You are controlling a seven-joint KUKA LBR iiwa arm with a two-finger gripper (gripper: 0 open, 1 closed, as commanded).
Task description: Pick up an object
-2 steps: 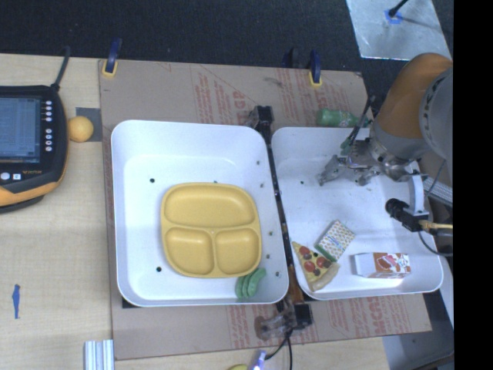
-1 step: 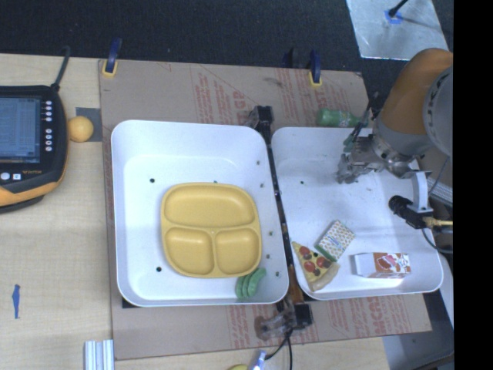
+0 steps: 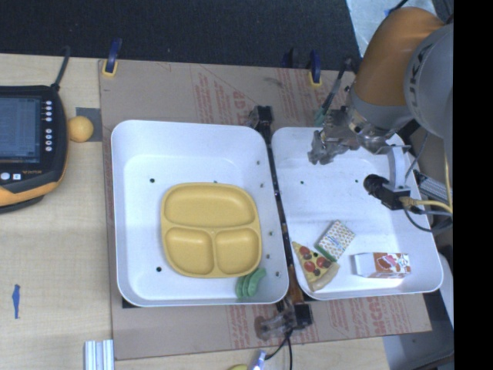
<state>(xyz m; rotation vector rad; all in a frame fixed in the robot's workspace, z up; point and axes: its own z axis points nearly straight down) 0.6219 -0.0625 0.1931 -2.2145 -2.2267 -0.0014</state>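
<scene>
My gripper point(image 3: 322, 151) hangs over the far left part of the right bin point(image 3: 308, 193), with nothing seen between its fingers. Near that bin's front lie a toy pizza slice point(image 3: 313, 264), a small patterned packet point(image 3: 336, 240) and a white carton with a red picture point(image 3: 381, 264). In the left bin point(image 3: 131, 206) sits a yellow divided plate point(image 3: 209, 228), and a green toy point(image 3: 249, 283) lies at its front right corner.
A black pendant with a screen point(image 3: 27, 146) rests on the bench at far left, beside a yellow ball point(image 3: 79, 128). Black cables point(image 3: 393, 193) trail over the right bin's right side. Blue clamps point(image 3: 112, 55) hold the cardboard at the back.
</scene>
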